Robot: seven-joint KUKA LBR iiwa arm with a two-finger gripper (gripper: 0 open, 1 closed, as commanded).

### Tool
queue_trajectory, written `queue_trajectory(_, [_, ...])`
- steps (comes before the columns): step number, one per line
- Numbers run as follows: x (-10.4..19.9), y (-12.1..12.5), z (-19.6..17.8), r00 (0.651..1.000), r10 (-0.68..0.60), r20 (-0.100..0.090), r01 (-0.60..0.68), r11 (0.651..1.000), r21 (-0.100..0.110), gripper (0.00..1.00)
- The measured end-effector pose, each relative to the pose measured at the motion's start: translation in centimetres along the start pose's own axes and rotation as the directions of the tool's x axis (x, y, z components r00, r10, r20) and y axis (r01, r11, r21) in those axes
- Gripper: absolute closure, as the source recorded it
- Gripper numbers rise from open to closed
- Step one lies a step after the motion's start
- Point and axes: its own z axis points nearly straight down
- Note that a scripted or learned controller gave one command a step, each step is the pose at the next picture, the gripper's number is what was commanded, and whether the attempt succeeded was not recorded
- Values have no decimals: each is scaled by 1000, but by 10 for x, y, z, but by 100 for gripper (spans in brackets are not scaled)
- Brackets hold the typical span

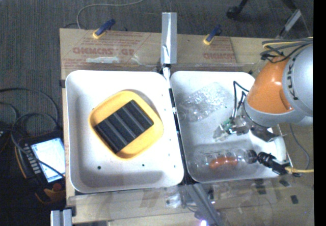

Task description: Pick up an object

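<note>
One clear bottle (227, 160) lies just below the hand (230, 126); its grip cannot be told.

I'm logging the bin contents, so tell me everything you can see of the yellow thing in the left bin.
The yellow thing is a rounded-square block, seemingly plastic or foam, with a dark ribbed panel set into its top, crossed by parallel grooves. It lies flat, turned at a slant to the bin's walls, near the middle of the left bin. It rests on the bin floor with nothing else touching it. The arm is over the other bin.
</note>
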Motion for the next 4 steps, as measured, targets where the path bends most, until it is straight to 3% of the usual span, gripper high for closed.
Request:
queue_trajectory(1, [8,62,-90,995,99,2,-99,995,-1,0])
queue_trajectory(2, [65,-25,-82,993,122,-1,-122,993,2,0])
queue_trajectory(3, [0,37,-60,966,257,1,-257,966,0,0])
queue_trajectory(4, [44,18,-25,992,130,0,-130,992,1,0])
